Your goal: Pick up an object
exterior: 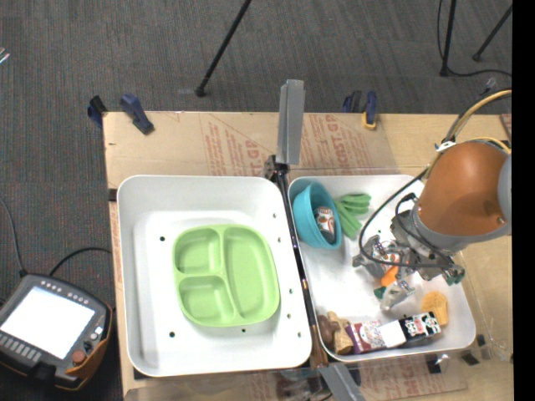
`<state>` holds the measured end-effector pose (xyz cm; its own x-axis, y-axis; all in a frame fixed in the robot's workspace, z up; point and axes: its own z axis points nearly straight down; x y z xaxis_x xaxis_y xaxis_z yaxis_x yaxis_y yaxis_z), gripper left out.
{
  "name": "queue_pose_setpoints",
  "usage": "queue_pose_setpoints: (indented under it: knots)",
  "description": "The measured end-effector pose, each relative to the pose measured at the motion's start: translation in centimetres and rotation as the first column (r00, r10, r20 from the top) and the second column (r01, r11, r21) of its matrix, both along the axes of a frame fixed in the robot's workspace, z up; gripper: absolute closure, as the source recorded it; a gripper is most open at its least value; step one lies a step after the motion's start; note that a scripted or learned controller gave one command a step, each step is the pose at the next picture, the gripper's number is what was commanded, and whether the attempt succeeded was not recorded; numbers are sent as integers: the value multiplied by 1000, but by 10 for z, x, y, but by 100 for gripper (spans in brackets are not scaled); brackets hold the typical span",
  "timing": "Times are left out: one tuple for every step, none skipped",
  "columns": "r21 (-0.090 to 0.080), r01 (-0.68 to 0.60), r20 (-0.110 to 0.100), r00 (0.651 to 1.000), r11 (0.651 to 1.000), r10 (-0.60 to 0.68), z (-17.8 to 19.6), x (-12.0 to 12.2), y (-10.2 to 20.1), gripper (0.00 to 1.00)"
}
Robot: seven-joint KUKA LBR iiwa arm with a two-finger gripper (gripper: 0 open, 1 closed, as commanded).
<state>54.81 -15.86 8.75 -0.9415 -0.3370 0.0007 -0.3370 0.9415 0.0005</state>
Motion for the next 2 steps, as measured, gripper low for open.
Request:
queue_pose_setpoints:
  knots:
    - [0, 7, 11, 1000, 1000, -7, 2, -27, 24, 0]
    - [3, 3, 8, 1000, 1000, -3, 11, -27, 26, 100]
